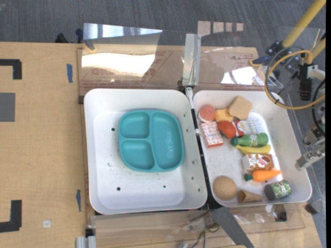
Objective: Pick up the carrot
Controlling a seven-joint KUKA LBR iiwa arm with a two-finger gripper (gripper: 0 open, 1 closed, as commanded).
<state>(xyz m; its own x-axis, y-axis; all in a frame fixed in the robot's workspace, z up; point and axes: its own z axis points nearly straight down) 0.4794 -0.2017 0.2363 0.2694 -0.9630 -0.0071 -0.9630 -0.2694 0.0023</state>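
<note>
The carrot (266,175) is orange with a small green tip pointing left. It lies flat in the right bin (297,154), near the front right corner, between a small brown-labelled box (257,162) and a green can (277,190). My gripper (309,156) shows as grey metal parts at the picture's right edge, just outside that bin's right rim. It sits to the right of the carrot and apart from it, with nothing seen in it.
Crowding the right bin are a cracker (240,107), a pink disc (207,112), a red-white carton (211,134), a red piece (227,129), a green bottle (253,139), a yellow piece (254,150), a brown ball (225,187) and a cone (249,196). The left bin (98,138) holds a teal divided plate (151,140).
</note>
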